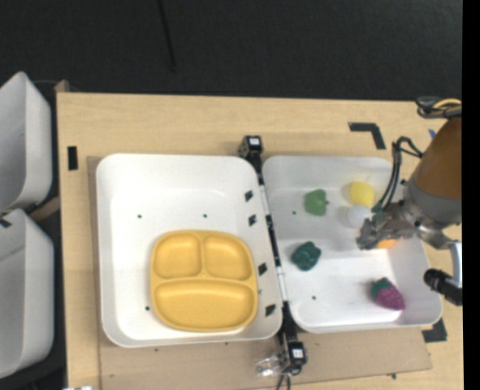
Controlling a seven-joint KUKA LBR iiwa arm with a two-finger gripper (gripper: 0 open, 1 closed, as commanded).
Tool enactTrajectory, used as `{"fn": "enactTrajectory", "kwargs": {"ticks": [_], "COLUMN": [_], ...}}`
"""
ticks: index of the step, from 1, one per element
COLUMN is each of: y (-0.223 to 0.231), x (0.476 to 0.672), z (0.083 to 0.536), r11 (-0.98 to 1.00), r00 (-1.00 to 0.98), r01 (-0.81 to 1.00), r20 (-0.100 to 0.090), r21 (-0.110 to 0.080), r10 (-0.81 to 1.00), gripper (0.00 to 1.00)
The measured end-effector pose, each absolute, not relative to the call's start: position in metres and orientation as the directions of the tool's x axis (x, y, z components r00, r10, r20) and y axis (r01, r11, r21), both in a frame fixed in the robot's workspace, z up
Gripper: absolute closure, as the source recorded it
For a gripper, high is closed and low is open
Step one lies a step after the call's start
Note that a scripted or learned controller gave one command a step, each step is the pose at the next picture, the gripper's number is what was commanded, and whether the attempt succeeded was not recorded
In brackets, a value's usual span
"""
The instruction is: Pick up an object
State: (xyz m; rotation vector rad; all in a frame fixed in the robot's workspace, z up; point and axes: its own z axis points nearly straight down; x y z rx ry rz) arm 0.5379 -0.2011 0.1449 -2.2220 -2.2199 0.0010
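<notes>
Left bin (126,218): yellow plastic divided tray (203,281), mid-frame.
Right bin (337,315): dark green lumpy toy (306,255), light green toy (315,202), yellow round toy (360,192), purple grape-like toy (387,294) lower right.
Gripper (373,236) right of centre; finger state indeterminate, nothing visibly held.
Yellow round toy nearest, just above-left of gripper.

Arm (441,165) cut off at right edge; end effector (375,232) fingers too small and blurred to read.

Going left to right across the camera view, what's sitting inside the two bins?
Yellow divided plate in the left bin → dark green object → lighter green object → yellow object → the hand → purple object, these in the right bin.
</notes>
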Motion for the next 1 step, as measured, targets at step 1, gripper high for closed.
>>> {"fn": "enactTrajectory", "kwargs": {"ticks": [1], "y": [-0.1983], "x": [0.5484], "z": [0.1902], "r11": [0.004], "r00": [-0.004], "r01": [1.0], "r20": [-0.001], "r21": [0.001], "r10": [1.0], "gripper": [1.0]}}
